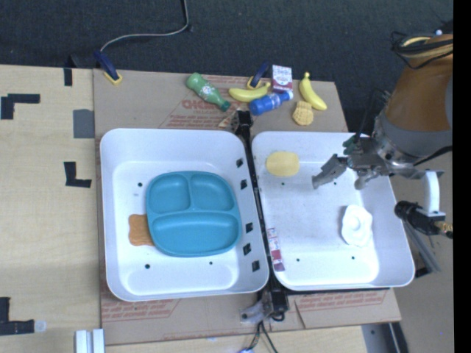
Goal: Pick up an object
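Gripper (346, 171) fingers hang over the right bin (383, 271), near its back edge. One dark finger pokes out to the left and another sits to the right, with a gap between them. So the gripper looks spread apart, and nothing sits between its fingers.

Two things lie in the right bin. A round yellow thing (282, 163) lies near the back left corner, just beside the left finger but not touching it. A white thing (356, 225) lies closer to the front right, a bit apart from the gripper.

The yellow thing is my guess for what to pick, since it is closest. It looks like a toy lemon or a small bun. I think it is light and maybe a little squishy. Its skin looks smooth, so it could slip. It is a bit wider than it is tall, and its long side runs left to right in the view. It has no clear pointy end. A good hold would be across its short side, one finger at the back and one at the front, right in the middle.

The left bin (118, 197) holds a blue tray with three parts (194, 213) and an orange thing (138, 230) tucked half under it. Toy bananas (312, 93) and a green bottle (207, 92) lie on the cardboard behind the bins.
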`<state>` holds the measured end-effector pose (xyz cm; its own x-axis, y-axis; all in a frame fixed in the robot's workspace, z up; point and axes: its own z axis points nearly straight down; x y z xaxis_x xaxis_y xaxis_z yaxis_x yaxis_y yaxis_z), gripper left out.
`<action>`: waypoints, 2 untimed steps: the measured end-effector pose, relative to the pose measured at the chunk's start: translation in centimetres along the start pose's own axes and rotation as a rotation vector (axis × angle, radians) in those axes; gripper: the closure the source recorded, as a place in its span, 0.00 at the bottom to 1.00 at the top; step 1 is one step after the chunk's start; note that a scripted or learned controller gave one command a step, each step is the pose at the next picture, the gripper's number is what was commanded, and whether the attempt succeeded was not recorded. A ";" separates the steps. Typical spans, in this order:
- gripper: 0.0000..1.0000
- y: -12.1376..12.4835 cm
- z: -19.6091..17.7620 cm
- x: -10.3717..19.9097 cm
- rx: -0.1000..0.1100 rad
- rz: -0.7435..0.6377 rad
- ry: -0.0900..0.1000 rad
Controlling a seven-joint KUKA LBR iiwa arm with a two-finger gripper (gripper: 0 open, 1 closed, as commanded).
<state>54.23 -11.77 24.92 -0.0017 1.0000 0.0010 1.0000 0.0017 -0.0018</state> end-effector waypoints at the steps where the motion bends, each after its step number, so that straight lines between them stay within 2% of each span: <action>1: 0.00 4.6 14.0 1.1 0.005 0.001 0.001; 2: 0.00 12.7 16.3 0.5 -0.006 -0.001 -0.002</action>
<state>66.94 -11.24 8.58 -0.0023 1.0000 -0.0010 1.0000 0.0023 0.0040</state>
